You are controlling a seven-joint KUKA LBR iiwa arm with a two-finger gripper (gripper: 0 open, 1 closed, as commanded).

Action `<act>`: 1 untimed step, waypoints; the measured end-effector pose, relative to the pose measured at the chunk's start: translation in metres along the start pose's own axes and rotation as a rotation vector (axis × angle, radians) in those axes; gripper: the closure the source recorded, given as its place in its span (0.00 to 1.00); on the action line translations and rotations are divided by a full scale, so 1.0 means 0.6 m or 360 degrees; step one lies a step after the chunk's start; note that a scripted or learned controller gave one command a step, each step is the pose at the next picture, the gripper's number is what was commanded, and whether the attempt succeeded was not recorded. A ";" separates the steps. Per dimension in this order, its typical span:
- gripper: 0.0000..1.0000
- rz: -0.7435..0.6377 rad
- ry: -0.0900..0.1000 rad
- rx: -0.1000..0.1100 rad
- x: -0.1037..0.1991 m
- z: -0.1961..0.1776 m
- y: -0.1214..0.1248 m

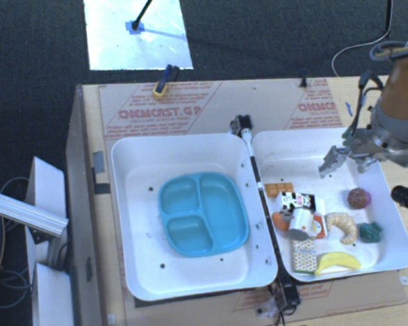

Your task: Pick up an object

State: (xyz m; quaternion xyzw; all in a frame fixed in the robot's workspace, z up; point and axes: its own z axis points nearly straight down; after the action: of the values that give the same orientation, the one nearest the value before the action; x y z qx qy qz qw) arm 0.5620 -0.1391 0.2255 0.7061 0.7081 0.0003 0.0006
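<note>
My gripper hangs over the upper part of the right bin, its fingers spread open with nothing between them. Below it, in the bin's lower half, lie a dark red ball, a croissant, a teal toy, a yellow banana, a white cup, a black-and-white toy, an orange cracker and a waffle-patterned block. The gripper is above and apart from all of them.
The left bin holds a blue divided plate. A rod with a black clamp runs along the seam between the bins. A yellow-tipped tool lies on the cardboard behind the bins.
</note>
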 end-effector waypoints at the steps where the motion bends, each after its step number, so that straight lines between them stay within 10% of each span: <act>1: 0.00 0.0001 0.0002 0.0003 0.066 0.143 -0.050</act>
State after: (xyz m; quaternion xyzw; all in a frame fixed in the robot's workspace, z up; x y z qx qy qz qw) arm 0.5323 -0.0993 0.1394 0.7062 0.7080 0.0000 -0.0004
